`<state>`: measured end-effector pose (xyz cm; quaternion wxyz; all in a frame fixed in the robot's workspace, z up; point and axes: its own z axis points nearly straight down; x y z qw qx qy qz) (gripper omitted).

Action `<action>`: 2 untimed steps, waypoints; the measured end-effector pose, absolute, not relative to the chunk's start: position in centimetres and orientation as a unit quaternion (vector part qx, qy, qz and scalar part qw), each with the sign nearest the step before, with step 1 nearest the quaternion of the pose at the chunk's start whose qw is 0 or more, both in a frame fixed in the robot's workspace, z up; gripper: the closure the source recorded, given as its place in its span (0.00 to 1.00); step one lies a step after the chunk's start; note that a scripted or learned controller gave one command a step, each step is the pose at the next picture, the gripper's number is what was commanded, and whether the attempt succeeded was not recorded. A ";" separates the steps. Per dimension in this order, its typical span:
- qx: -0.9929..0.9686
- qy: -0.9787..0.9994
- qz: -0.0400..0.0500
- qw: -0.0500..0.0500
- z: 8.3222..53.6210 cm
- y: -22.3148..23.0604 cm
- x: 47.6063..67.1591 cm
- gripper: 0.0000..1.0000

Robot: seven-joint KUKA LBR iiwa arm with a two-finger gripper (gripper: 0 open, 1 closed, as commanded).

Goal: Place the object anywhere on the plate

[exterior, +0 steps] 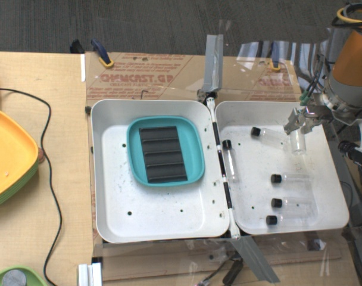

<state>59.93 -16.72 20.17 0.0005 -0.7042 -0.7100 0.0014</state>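
Note:
A teal plate (pixel 196 154) with a dark ridged insert (pixel 163 154) lies in the left bin (pixel 109 207). My gripper (pixel 299 126) hovers over the back right part of the right bin (pixel 324 219). It is shut on a clear vial (pixel 297 142), which hangs upright from its fingertips above the bin floor. Several more clear vials with black caps lie in the right bin: one at the back (pixel 256 131), one along the left wall (pixel 227 151), and others near the front (pixel 277 203).
A raised divider (pixel 219 159) separates the two bins. A yellow dish (pixel 8 154) and a black cable (pixel 50 177) rest on the wooden bench to the left. Cardboard (pixel 145 76) lies behind the bins.

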 end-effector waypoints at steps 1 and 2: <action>-0.704 -0.710 0.001 0.000 20.2 -16.7 59.9 0.00; -0.735 -0.678 0.001 0.000 30.3 -22.3 57.1 0.00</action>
